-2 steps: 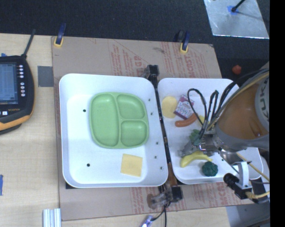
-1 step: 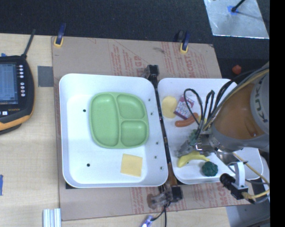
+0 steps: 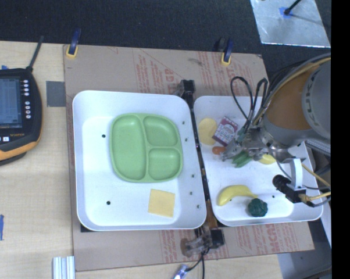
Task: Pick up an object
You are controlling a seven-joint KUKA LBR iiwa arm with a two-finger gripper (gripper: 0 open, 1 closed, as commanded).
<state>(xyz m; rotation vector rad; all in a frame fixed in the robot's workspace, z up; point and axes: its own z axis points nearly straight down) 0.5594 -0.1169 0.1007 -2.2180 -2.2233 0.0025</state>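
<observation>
Grey and orange, the arm is low in the right bin (image 3: 306,214), its gripper (image 3: 245,149) set among a clutter of small things: a purple packet (image 3: 225,130), a yellow round piece (image 3: 207,129), something green (image 3: 241,160) and orange (image 3: 220,150) just beneath it. Whether the fingers are parted or closed I cannot tell. This looks like the grasping step. Next, a clean close on one piece and a straight lift. A banana (image 3: 233,194) and dark green ball (image 3: 257,207) lie nearer the front.

A wooden bench (image 3: 24,214) is carrying a cardboard sheet (image 3: 134,68) near its middle. Two white bins (image 3: 88,156) are sitting side by side on the sheet, while a teach pendant (image 3: 12,118) is lying at the bench's left edge.
</observation>
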